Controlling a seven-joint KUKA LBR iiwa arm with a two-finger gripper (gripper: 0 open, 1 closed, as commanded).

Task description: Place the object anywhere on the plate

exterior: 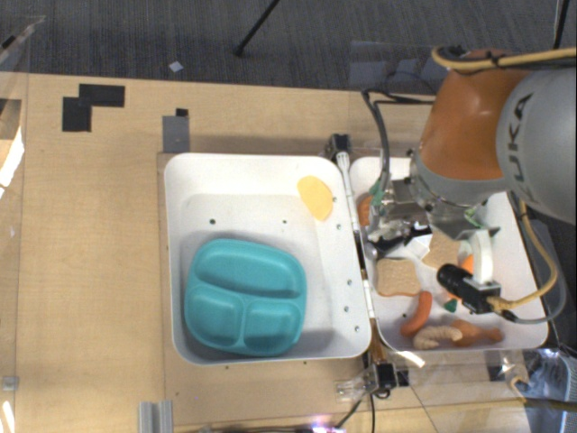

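The arm (478, 124) hangs low over the right bin (532, 332), and its gripper (389, 222) is among crowded food, so I judge it may catch the wrong piece or nothing. If it grips anything, I cannot tell. The bread (398, 278) lies at this bin's middle, sausages (451, 332) near its front edge. In the left bin (180, 242), the blue plate (243, 296) sits toward the front; a yellow chip (315, 195) is at the back right corner.

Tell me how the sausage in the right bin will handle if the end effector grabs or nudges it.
The sausage is long and rounded, so a sideways nudge would probably roll it. Its skin looks smooth, so it may slip from a pinch. It lies close to the toast slice and other food, so neighbours could shift too.
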